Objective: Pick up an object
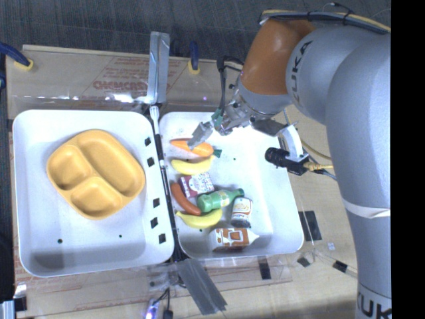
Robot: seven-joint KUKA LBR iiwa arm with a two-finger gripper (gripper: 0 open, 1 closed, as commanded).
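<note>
My gripper (pixel 200 137) hangs low over the upper left part of the right bin (pixel 279 198), just above an orange carrot (pixel 193 149); whether they touch is unclear. Below the carrot lies a yellow banana (pixel 190 166). Further down the bin's left side sit a printed packet (pixel 200 183), a reddish sausage (pixel 184 199), a green bottle (pixel 218 199) and a second banana (pixel 199 220). A small brown jar (pixel 241 209) and an orange carton (pixel 232 238) lie near the bin's front.
The left bin (pixel 40 244) holds a yellow divided plate (pixel 96 173). The grey arm with its orange band (pixel 275 55) spans the upper right, over the right bin's far corner. A black wrist part (pixel 282 157) overhangs the bin's right side.
</note>
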